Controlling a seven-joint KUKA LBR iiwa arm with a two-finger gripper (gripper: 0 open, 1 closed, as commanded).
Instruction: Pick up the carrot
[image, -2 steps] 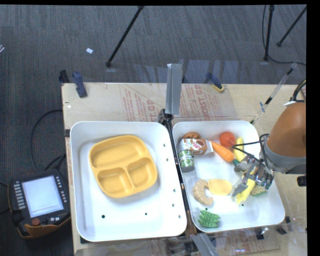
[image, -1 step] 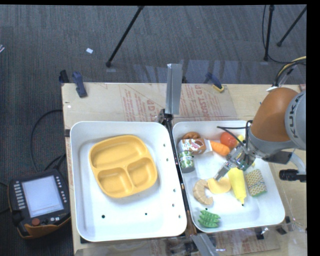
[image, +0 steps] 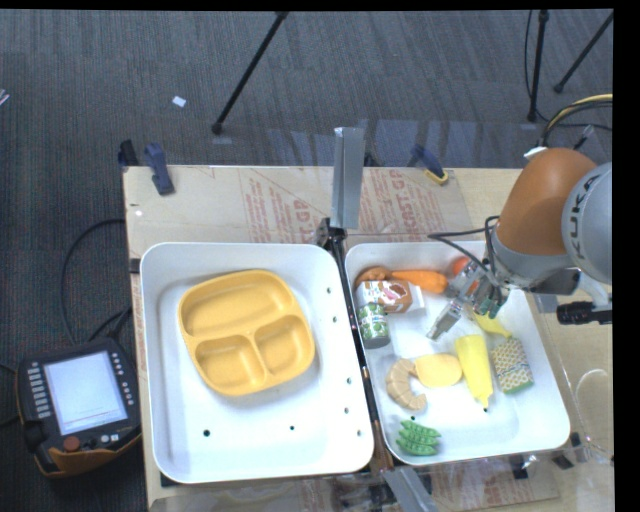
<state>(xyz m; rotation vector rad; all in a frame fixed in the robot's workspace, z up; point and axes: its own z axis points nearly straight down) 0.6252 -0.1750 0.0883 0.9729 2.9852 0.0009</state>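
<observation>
One carrot (image: 420, 281) in right bin (image: 545, 425), one pincer (image: 447, 322) just beside it, prongs apart, gripping nothing

arm (image: 590, 225): grey casing, rounded joints, dark lettering on the side
band (image: 540, 205): orange, glossy, domed, sits above the wrist
cables (image: 462, 240): thin, black, run along the wrist
gripper (image: 443, 325): small metal head, silver-grey jaws, some coloured bits

An orange carrot (image: 420, 281) and a yellow tray (image: 247, 331) lie in white bins (image: 160, 400).
</observation>
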